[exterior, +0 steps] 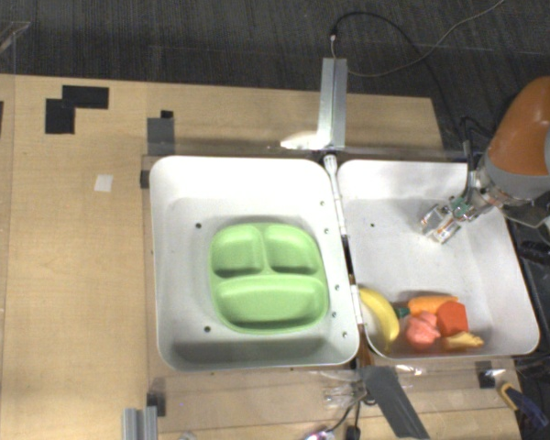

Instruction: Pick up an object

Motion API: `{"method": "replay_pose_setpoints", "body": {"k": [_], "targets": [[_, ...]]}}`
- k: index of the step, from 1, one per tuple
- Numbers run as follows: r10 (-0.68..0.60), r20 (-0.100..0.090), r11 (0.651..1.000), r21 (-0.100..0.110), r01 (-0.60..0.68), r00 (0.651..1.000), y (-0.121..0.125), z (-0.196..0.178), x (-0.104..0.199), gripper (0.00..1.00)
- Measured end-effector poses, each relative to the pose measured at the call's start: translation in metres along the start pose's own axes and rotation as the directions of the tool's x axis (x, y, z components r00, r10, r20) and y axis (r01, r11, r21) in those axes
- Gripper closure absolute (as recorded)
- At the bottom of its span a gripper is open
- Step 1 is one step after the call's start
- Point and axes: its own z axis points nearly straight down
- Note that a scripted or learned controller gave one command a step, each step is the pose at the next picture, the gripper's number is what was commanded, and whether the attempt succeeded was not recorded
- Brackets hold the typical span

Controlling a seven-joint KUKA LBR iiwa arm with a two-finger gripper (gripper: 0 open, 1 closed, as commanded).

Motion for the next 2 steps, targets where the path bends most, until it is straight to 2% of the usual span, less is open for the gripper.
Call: {"method": "replay_pose_setpoints", "body": {"k": [1, 2], "targets": [[0.170, 0.001, 0.985, -0.004, -0.170, 0.985, 0.076, -0.112, 0.043, 1.00], [0.163, -0.001, 0.987, 0.001, -0.163, 0.987, 0.089, -0.089, 0.105, 1.00]]}}
